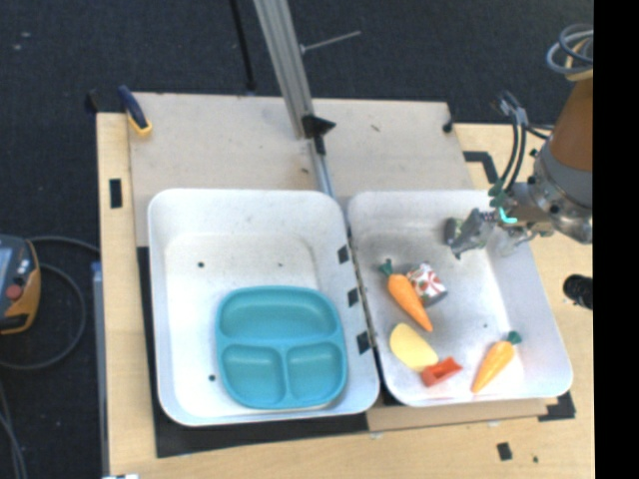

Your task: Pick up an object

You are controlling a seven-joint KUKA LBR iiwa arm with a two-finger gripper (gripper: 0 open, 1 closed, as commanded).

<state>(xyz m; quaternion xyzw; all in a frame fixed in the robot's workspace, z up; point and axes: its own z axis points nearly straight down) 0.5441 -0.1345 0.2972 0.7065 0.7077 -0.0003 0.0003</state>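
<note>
The pincer (467, 236), its grip state unclear, hovers up-right of the carrot (409, 301), whose long axis runs diagonally toward the lower right.

The arm (569, 158) was cut off by the right edge, so only its orange band and wrist showed. The pincer (467, 234), above the right bin (539, 297), was small and blurred, so its grip could not be made out. Beside the carrot (409, 300) in that bin, a small red-and-white thing (429, 283) was too blurred to name. Left of the counter (230, 148), an orange-and-grey device (15, 287) was cropped by the left edge.
</note>
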